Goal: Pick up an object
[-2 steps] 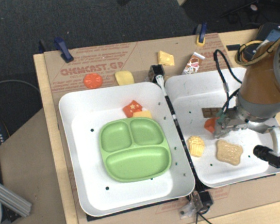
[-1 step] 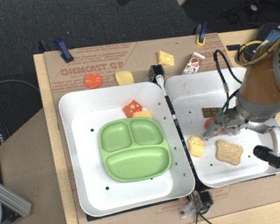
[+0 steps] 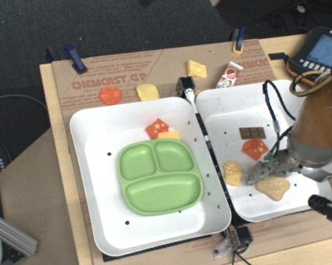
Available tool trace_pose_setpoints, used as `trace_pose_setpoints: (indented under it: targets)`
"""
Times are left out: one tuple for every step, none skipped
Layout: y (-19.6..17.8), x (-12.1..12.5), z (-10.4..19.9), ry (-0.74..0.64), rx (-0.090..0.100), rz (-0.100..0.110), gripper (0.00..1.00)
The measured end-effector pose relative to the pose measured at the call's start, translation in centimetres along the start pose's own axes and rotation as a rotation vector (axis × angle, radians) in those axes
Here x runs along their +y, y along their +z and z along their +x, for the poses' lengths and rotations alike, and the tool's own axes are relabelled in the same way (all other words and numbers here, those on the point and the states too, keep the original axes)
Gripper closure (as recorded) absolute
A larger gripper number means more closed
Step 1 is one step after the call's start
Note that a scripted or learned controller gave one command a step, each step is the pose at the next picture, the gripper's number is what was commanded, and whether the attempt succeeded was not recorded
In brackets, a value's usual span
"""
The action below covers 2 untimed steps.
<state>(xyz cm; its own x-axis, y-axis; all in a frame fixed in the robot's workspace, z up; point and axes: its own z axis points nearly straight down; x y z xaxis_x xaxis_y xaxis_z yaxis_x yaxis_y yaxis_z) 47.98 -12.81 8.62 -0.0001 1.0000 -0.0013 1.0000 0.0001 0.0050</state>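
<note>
Camera view: arm reaches in from the right, gripper (image 3: 262,172) low in the right bin (image 3: 230,104), tip between the yellow corn piece (image 3: 232,173) and the tan cookie (image 3: 274,188), just below the red piece (image 3: 254,149). Whether it's apart or closed I cannot tell; nothing visibly held. Likely lining up on the cookie. Green tray (image 3: 159,177) sits in the left bin (image 3: 94,170), well apart.

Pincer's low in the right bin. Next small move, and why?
Probably a short drop onto the tan, potato-shaped toy before closing. The pincer sits low in the right white bin, right at that toy's upper left edge, with the yellow corn-like piece and red toy close by, so I'd avoid sideways drift.
</note>
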Motion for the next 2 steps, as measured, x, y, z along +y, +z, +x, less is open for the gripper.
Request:
trace_pose_setpoints:
  targets:
    - [-0.9, 0.0, 0.0, 0.002, -0.001, 0.001, 1.00]
    - [-10.2, 6.1, 5.6, -0.003, -0.001, -0.002, 1.00]
